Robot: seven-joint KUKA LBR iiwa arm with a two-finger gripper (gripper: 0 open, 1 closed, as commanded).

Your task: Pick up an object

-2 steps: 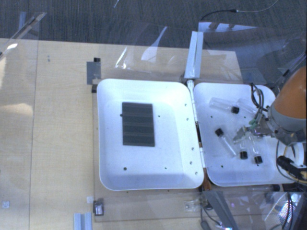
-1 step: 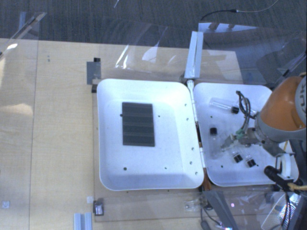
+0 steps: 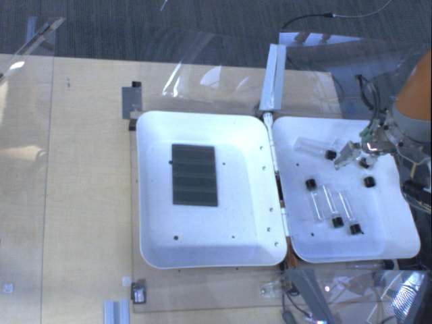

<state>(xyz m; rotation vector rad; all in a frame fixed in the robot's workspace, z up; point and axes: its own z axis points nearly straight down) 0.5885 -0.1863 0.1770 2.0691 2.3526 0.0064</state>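
Note:
The right bin point(image 3: 405, 245) holds several clear vials with black caps. One vial point(image 3: 312, 146) lies at the bin's back left, its cap pointing right. Two more vials point(image 3: 329, 202) point(image 3: 346, 210) lie side by side near the middle, and a loose black cap point(image 3: 368, 181) sits to their right. My gripper point(image 3: 356, 152) hangs low over the back of this bin, just right of the back vial's cap, with the grey and orange arm point(image 3: 413, 96) behind it. I see nothing lifted off the bin floor.
The left bin point(image 3: 152, 241) contains a dark grey ridged block point(image 3: 194, 175). A metal post point(image 3: 273, 79) stands behind the seam between the bins. Clear plastic sheeting and cables lie around the right bin's back and front edges.

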